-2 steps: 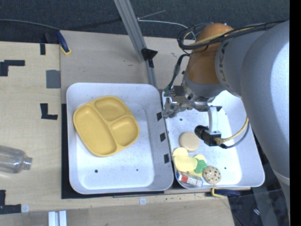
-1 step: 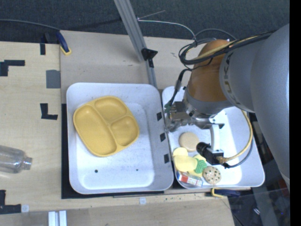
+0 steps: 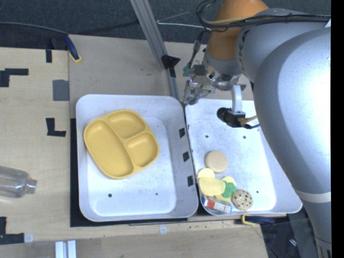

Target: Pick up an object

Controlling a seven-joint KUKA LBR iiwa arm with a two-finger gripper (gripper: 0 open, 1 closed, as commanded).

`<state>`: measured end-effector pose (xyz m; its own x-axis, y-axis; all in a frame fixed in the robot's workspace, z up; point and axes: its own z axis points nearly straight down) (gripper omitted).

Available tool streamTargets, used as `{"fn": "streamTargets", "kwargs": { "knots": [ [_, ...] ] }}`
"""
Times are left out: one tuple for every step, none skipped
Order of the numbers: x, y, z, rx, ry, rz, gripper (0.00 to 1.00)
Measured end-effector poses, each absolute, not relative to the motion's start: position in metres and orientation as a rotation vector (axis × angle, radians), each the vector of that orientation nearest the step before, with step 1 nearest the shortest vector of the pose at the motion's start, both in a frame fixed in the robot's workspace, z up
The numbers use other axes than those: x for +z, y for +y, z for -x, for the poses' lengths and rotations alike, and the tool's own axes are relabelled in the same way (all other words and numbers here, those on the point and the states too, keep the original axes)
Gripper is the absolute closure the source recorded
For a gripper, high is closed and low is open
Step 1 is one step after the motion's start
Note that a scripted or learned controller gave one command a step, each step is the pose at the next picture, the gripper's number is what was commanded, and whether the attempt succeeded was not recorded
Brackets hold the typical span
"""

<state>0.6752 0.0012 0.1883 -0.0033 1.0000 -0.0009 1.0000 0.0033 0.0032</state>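
Hovering over right bin's (image 3: pixel 252 160) far-left corner, gripper (image 3: pixel 192 93); can't tell its state. Toy food pile (image 3: pixel 220 190) sits at bin's near-left corner, well apart. Yellow tray (image 3: pixel 121 142) in left bin (image 3: pixel 97 198).

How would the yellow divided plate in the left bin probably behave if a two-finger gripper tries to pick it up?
The yellow divided plate looks like moulded plastic, so probably stiff and light. It lies flat in the left bin, so the fingers would likely need its raised rim or a divider ridge. Its smooth surface may be slippery, and a grip at one edge could tilt it.
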Motion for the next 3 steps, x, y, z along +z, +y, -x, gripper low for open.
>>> {"fn": "streamTargets", "kwargs": {
  "knots": [
    [0.188, -0.007, -0.629, -0.007, 2.221, -2.223, 1.00],
    [0.188, 0.021, -0.541, -0.008, 2.226, -2.223, 1.00],
    [0.188, 0.016, -0.634, 0.003, 2.223, -2.216, 1.00]
  ]
}}
